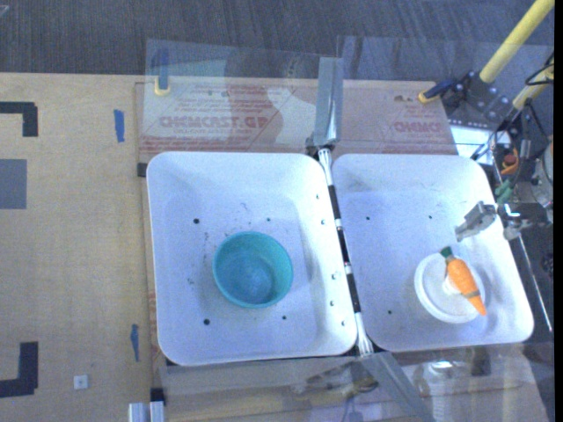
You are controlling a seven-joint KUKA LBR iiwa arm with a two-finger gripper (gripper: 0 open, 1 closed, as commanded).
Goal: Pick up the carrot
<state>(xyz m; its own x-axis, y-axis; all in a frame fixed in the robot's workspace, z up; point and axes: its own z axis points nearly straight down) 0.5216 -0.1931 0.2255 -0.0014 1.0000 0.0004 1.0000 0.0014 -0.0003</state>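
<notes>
From the overhead camera view, two shallow white bins sit side by side on the wooden tabletop (70,262), their inner rims meeting along a narrow seam near the middle. The left bin (176,192) holds a teal bowl (252,269), upright and open-mouthed, standing a little below the bin's centre with bare white floor all round it. The right bin (387,200) holds a small white dish (431,295) toward its lower right corner, and the carrot (463,279) lies across that dish at a slant, its green top pointing up and left, its orange tip reaching down and right over the dish's rim. The tool (476,219) comes in at the right bin's right side, above and slightly right of the carrot, near it but apart from it; it is a small grey shape, and I cannot tell how it is set. Nothing is seen in its grasp. The carrot lies close to the bin's right wall and not far from the lower wall, so room is tight on those sides, while the upper and left parts of the right bin's floor lie open. Clear panels (237,104) stand behind both bins.
</notes>
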